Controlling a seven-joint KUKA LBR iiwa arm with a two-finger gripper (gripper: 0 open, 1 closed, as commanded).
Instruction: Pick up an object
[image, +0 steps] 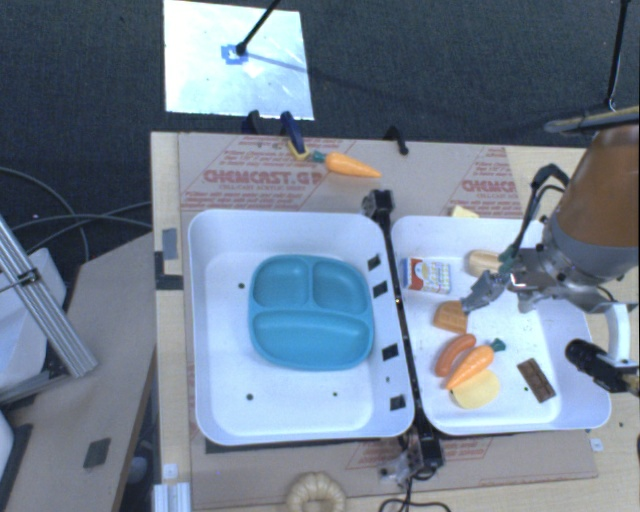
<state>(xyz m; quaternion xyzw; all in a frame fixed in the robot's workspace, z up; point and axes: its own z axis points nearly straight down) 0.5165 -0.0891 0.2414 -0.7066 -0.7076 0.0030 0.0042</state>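
Observation:
My gripper (487, 291) hangs low over the right bin (590, 405), near its middle. Just below and left of its tip lies a tan cracker piece (450, 318). A beige roll (482, 262) sits right above the gripper, and a small white carton (427, 274) lies to the left. Lower down, an orange sausage (455, 353) and a toy carrot (471, 366) lie side by side above a yellow round piece (476, 392). A brown chocolate bar (537, 380) rests at the lower right. I see nothing held in the gripper.
The left bin (215, 400) holds a blue divided plate (308, 311). A second carrot (346, 165) lies on the cardboard behind the bins. A yellow piece (463, 212) sits at the right bin's far rim. A black divider (392, 300) runs between the bins.

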